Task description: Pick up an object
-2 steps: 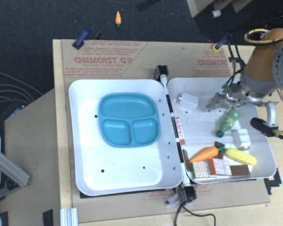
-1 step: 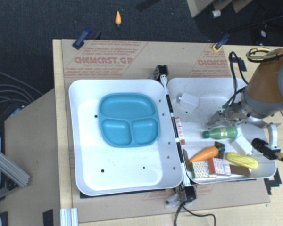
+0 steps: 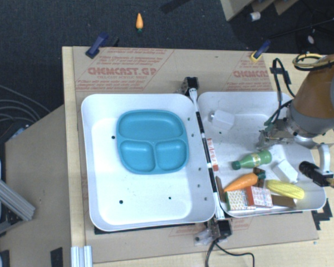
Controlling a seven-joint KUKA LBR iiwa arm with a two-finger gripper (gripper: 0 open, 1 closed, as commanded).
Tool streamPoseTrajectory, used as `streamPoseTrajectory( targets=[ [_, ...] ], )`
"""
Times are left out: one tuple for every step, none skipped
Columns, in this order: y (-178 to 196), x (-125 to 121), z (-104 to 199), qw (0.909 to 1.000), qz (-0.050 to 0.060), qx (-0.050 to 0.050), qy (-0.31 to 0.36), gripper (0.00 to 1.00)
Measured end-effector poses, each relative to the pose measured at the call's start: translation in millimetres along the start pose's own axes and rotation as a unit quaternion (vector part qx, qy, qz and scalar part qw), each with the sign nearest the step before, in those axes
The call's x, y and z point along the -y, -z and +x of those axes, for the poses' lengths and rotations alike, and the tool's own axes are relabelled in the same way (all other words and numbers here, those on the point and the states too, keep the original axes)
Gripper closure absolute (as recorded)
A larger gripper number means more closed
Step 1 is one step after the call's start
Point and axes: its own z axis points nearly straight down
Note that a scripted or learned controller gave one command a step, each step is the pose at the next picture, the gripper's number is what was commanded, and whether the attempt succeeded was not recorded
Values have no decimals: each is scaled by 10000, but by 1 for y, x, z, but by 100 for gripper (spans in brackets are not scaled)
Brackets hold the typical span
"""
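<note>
A green bottle [image 3: 253, 160] is seen lying on its side near the middle of the right bin [image 3: 239, 107], its long axis running roughly from 9 to 3 o'clock, the narrow pale neck pointing towards 9 and tipped slightly down. At 12 o'clock of its body, just beside it, the gripper [image 3: 269, 136] is hung low over the bin floor; whether the pincer is wide or narrow cannot be told from this angle, and nothing is seen held in it. The bottle is judged light, rigid and smooth-skinned, so it may roll or slip; it would best be taken across the thick body, not the tapered neck. At 6 o'clock of it a carrot [image 3: 242, 182], a yellow corn cob [image 3: 285, 189] and a small printed box [image 3: 250, 198] are crowded. A blue divided plate [image 3: 152, 140] is set in the left bin [image 3: 100, 166].
</note>
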Motion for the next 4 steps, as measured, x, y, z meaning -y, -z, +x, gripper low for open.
streamPoseTrajectory(
  targets=[
    [0, 0, 0, 10000, 1, -1, 0, 0],
    [-10, 4, 49, 10000, 19, -7, 8, 0],
    [-10, 53, 87, 10000, -2, 1, 3, 0],
    [1, 51, 86, 10000, -37, 22, -7, 100]
  ],
)
